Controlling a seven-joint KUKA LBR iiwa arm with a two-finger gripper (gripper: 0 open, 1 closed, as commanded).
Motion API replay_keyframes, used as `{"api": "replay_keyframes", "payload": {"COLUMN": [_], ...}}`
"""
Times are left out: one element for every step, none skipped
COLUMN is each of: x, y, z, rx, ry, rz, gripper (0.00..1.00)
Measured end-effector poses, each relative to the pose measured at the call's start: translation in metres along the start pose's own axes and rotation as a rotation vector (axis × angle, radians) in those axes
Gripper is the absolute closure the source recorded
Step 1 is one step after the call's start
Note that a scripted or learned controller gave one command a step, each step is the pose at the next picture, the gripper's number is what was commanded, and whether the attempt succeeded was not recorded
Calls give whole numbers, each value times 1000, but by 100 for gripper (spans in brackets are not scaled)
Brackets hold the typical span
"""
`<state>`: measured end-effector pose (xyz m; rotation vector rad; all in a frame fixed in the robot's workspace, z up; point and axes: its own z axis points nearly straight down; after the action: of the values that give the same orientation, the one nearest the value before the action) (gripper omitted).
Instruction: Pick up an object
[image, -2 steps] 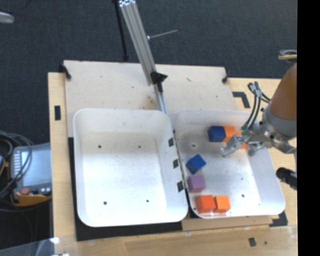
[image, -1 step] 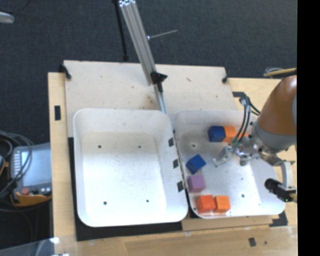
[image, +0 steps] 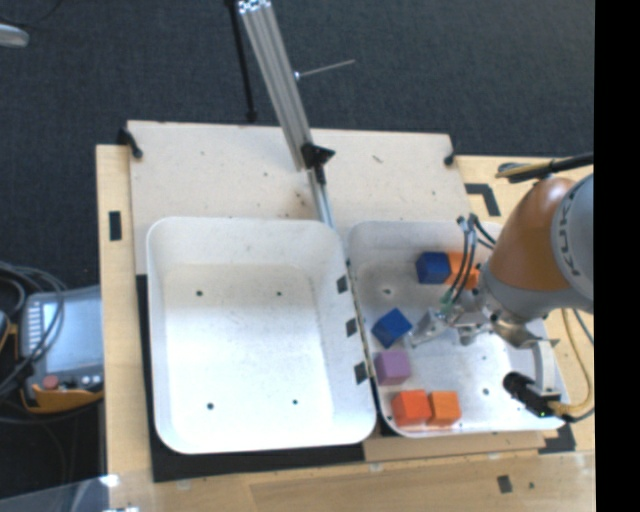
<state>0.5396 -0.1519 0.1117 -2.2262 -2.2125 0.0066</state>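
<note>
To my far left sits the left bin (image: 250, 330), its white floor bare. Next comes the right bin (image: 372, 250), where the blocks lie — a blue cube (image: 392, 326) near its left wall, a lilac cube (image: 392, 366) just below it, and two orange cubes (image: 425, 407) touching side by side by the near rim. Another blue cube (image: 433, 267) sits further back with an orange block (image: 463, 268) beside it. My gripper (image: 450, 325) hangs over the bin's middle, just right of the nearer blue cube — whether it has hold of anything, I cannot tell
</note>
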Motion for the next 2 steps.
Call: {"api": "replay_keyframes", "payload": {"x": [0, -9], "y": [2, 3], "z": [-14, -72], "rx": [-10, -12], "ry": [1, -1], "rz": [7, 4], "gripper": [100, 100]}}
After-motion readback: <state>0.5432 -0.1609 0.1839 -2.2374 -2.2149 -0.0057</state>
